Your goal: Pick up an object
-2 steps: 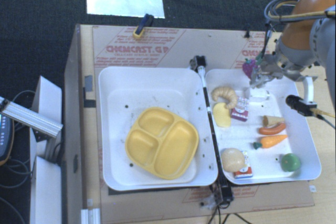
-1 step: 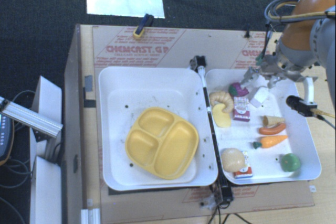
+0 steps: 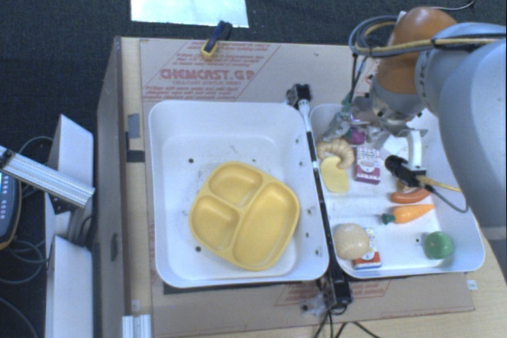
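- The croissant [image 3: 337, 150] lies in the upper left corner of the right bin [image 3: 469, 256], right of centre in the frame.
- The gripper [image 3: 356, 129] hangs over that same corner, just above the croissant in the frame; nothing shows clearly grasped in it, and I cannot tell whether it is released or clenched.
- A small pink carton [image 3: 367, 165] lies just right of the croissant, below the gripper.
- A pale yellow wedge [image 3: 335, 176] lies just below the croissant, against the bin's left wall.
- Further right lie a reddish sausage [image 3: 412, 195] and, just under it, a carrot [image 3: 410, 213] with its green end pointing left.
- A green ball [image 3: 438, 244] sits near the bin's lower right corner.
- A bread roll [image 3: 352, 240] rests in the lower left corner, with a small red box [image 3: 366, 260] touching its lower edge.
- The grey arm [image 3: 467, 83] with its orange band enters from the right of the frame.
- The left bin [image 3: 170, 170] holds a yellow divided plate [image 3: 245, 214], slightly tilted, in its lower half.
- Both bins sit side by side on the surface [image 3: 230, 63], which bears red lettering near its upper edge.
- A yellow and black tool [image 3: 214, 39] lies at the top edge of the surface.
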Robot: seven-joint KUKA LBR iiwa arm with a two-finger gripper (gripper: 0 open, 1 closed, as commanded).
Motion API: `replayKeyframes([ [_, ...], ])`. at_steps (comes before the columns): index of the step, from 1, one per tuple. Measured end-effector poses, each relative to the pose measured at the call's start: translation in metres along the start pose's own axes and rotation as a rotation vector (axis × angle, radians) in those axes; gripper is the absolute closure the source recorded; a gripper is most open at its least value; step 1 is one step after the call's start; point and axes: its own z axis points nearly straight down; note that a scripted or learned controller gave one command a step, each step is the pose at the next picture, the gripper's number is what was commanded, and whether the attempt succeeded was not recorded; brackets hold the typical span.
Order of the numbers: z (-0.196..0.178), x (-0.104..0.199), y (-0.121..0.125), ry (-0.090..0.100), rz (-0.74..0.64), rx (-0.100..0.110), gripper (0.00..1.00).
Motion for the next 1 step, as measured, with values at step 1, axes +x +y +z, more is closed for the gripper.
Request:
replayKeyframes([
  [1,-0.0139,0.0007,0.0030,0.000,-0.003,-0.009,1.00],
])
